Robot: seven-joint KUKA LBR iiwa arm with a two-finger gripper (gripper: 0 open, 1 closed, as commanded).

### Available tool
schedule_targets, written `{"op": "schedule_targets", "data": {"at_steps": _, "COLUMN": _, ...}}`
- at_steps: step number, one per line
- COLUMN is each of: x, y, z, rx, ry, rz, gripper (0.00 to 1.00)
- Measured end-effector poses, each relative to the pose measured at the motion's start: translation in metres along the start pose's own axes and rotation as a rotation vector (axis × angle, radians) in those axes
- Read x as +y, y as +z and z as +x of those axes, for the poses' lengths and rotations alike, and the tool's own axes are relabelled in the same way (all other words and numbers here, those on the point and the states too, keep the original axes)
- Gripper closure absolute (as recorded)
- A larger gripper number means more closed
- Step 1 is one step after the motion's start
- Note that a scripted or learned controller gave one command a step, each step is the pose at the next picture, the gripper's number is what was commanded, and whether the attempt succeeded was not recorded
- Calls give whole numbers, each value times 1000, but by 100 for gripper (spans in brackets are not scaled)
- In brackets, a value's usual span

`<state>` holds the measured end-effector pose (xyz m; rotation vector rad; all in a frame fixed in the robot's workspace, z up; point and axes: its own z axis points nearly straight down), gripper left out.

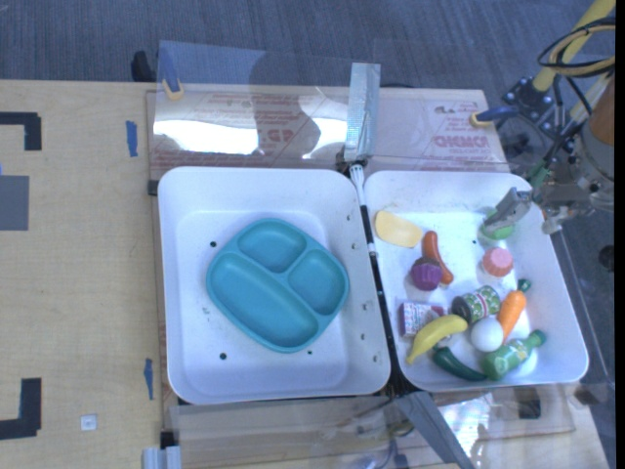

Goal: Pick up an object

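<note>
The right bin (566,291) holds several toy foods: a yellow slice (397,228), a red-orange sausage (432,252), a purple piece (425,276), a pink piece (497,262), a green can (476,304), a carrot (511,311), a banana (437,333), a white egg (485,335) and a dark green cucumber (457,363). My gripper (508,208) hangs at the bin's far right corner, just over a pale green piece (498,229). Whether it touches that piece is unclear.
The left bin (186,213) contains a teal divided plate (278,283). A small printed packet (418,315) and a green bottle (508,355) also lie in the right bin. Cables and the arm's body (576,115) crowd the upper right.
</note>
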<state>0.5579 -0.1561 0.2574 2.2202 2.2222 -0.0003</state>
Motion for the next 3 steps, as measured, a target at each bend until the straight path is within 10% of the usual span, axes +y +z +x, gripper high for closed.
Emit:
{"op": "schedule_targets", "data": {"at_steps": 1, "x": 29, "y": 170, "z": 46, "rx": 0, "ry": 158, "rz": -7, "gripper": 0}}
{"op": "schedule_targets", "data": {"at_steps": 2, "x": 30, "y": 158, "z": 45, "rx": -1, "ry": 161, "rz": -11, "gripper": 100}}
{"op": "schedule_targets", "data": {"at_steps": 3, "x": 53, "y": 69, "z": 75, "rx": 1, "ry": 129, "rz": -8, "gripper": 100}}
